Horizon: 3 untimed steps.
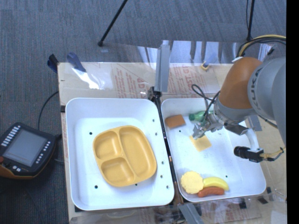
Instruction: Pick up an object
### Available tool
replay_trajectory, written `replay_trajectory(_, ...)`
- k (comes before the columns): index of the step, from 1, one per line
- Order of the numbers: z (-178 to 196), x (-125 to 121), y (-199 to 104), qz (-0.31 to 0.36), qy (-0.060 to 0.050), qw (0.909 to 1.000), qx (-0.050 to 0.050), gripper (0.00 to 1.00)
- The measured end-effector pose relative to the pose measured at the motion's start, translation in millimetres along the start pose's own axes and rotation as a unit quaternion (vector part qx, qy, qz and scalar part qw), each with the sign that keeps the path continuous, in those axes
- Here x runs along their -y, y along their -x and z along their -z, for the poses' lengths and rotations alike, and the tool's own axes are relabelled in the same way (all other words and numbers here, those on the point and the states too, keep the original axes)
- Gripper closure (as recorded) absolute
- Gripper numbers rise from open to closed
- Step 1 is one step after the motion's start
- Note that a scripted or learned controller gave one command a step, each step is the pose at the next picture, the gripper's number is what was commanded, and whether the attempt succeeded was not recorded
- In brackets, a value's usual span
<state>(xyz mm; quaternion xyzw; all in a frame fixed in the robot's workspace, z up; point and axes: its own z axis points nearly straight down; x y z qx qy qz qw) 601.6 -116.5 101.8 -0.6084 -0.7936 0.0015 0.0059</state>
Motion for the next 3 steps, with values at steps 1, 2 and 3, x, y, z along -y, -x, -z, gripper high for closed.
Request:
replay_trajectory(1, -0.2, 0.1, 0.1, 0.0, 0.0, 1.0, 0.0, 0.0)
replay_trajectory(2, 6.4, 0.2, 0.3, 0.0, -0.002, 1.0, -0.002, 1.0)
replay_trajectory(3, 6.1, 0.3, 0.3, -0.001, -0.002, 1.0, -0.002, 0.0)
